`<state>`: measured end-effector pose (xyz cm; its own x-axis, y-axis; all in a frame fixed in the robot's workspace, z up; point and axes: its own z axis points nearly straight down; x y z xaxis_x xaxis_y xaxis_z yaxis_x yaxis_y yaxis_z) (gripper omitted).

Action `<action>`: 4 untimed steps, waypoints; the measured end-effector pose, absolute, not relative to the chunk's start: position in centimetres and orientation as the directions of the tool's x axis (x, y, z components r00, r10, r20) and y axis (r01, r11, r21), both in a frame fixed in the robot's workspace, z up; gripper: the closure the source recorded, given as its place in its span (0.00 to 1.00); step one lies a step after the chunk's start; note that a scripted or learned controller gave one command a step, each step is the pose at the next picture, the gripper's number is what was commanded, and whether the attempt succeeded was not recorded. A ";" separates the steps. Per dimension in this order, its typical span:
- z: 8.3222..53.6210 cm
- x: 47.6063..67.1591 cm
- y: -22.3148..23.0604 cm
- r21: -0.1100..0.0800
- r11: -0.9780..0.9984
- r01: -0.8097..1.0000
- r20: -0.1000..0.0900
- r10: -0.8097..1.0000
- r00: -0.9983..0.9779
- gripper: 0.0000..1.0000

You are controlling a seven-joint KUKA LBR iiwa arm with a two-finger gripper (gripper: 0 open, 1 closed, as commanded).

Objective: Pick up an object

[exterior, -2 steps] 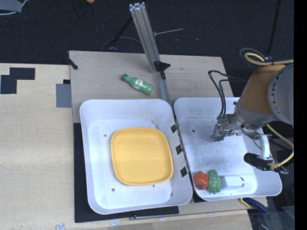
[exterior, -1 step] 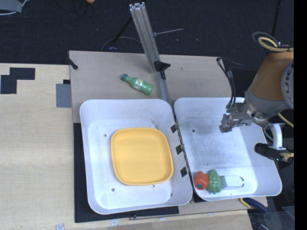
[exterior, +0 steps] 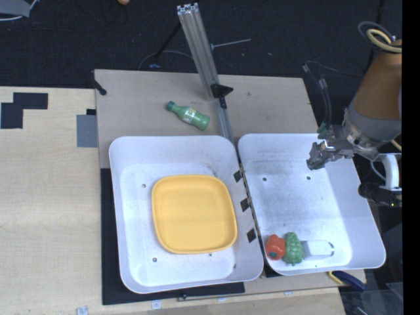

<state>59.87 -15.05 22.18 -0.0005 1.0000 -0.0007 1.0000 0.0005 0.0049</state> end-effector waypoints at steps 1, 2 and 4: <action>23.3 59.9 -15.1 0.001 -0.001 1.000 0.000 1.000 0.001 1.00; 22.3 59.9 -9.5 -0.001 0.004 1.000 0.001 1.000 -0.004 1.00; 23.8 60.2 0.1 0.000 0.003 1.000 0.001 1.000 -0.003 1.00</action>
